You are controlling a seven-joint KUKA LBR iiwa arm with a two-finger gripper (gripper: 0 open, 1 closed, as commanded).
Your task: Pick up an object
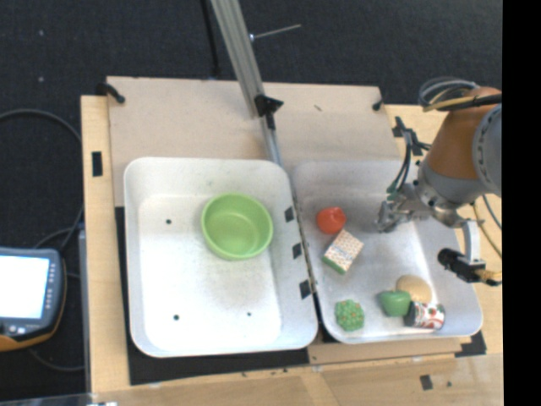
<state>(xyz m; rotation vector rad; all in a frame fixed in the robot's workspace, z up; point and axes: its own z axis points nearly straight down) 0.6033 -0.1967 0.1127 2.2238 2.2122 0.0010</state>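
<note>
My gripper (387,218) hangs over the upper middle of the right bin (355,180), fingers pointing down at bare bin floor, with nothing seen between them. A red ball (330,220) lies to its left. Below the ball rests a patterned box with a green side (342,251). Along the bin's front lie a green bumpy object (349,314), a smooth green object (394,302), a tan rounded object (413,288) and a small red-and-white item (427,315).
The left bin (152,311) holds a green bowl (237,226). A slanted metal pole (245,57) rises from the back between the bins. A screen device (25,294) sits at the far left off the bench.
</note>
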